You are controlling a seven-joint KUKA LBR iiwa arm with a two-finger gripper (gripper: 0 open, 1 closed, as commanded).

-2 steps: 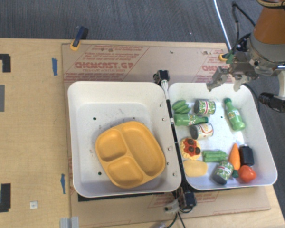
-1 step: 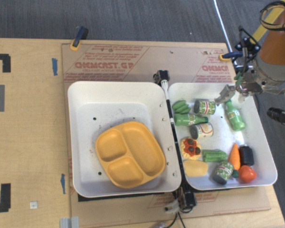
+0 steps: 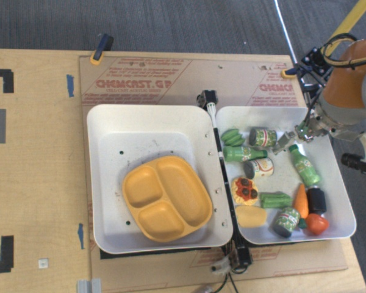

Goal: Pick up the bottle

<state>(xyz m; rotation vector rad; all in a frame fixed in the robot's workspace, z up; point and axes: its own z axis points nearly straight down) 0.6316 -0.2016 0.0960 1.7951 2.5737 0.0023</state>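
Observation:
A green bottle with a pale cap lies in the right bin, its cap pointing toward the back. A second green bottle-like piece lies on its side near the bin's left wall. My gripper hangs at the back right of this bin, just above and behind the first bottle's cap. Its fingers are spread open and hold nothing.
Around the bottles lie small cans, a green pepper, a carrot, a tomato, a black piece and a cheese wedge. The left bin holds a yellow divided plate.

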